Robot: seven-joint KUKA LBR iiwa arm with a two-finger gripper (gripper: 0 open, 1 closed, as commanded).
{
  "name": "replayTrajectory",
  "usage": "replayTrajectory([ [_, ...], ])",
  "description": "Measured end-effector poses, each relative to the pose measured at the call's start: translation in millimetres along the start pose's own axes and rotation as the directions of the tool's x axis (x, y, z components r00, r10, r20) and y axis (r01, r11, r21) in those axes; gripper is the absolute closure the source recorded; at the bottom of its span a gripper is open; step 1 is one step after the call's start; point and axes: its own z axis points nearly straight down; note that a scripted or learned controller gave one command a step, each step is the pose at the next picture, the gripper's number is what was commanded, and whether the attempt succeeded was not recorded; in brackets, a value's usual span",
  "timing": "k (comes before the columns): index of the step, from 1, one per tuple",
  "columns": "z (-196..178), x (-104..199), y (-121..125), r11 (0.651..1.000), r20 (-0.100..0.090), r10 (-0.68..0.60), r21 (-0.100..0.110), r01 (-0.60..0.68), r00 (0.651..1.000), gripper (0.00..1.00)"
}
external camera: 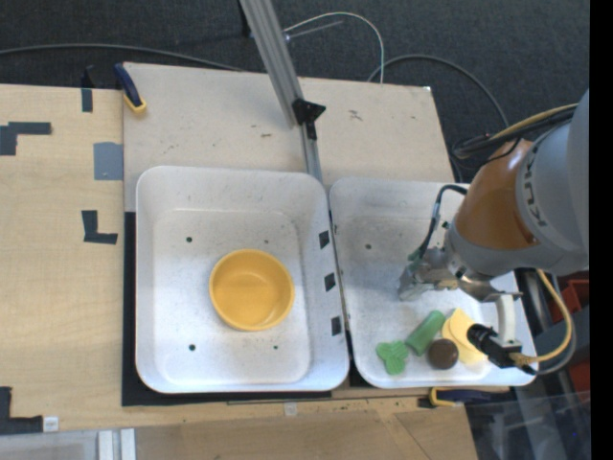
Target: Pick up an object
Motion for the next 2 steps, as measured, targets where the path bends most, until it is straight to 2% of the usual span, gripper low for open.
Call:
replayTrajectory([
  [1, -47, 9, -2, 1.000, 0.001, -0.001, -0.004, 0.001, 1.000, 1.00],
  [2, -93, 6, 6, 1.000, 0.002, 0.000, -0.005, 0.000, 1.000, 1.00],
])
